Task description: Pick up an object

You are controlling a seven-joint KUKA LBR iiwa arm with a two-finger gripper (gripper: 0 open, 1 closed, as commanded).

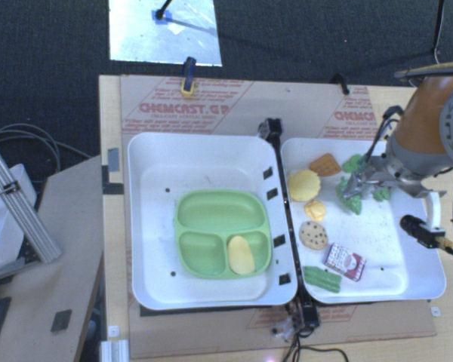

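My gripper (pixel 357 185) is down in the right bin (pixel 423 277), at its upper middle. It sits right on a green leafy toy (pixel 353 163), whose parts show above, below and to the right of it. To the left of the gripper lie a round yellow piece (pixel 303 185) and an orange piece (pixel 325 164). Further down are a small yellow bit (pixel 314 210), a chocolate-chip cookie (pixel 313 236), a red and white carton (pixel 344 262) and a long green piece (pixel 322 278).
The left bin (pixel 147 202) holds a green divided plate (pixel 211 210) with a yellow oval piece (pixel 241 255) in its lower right compartment. A black-clipped wall (pixel 275 194) separates the two bins. The arm (pixel 430 127) comes in from the right.
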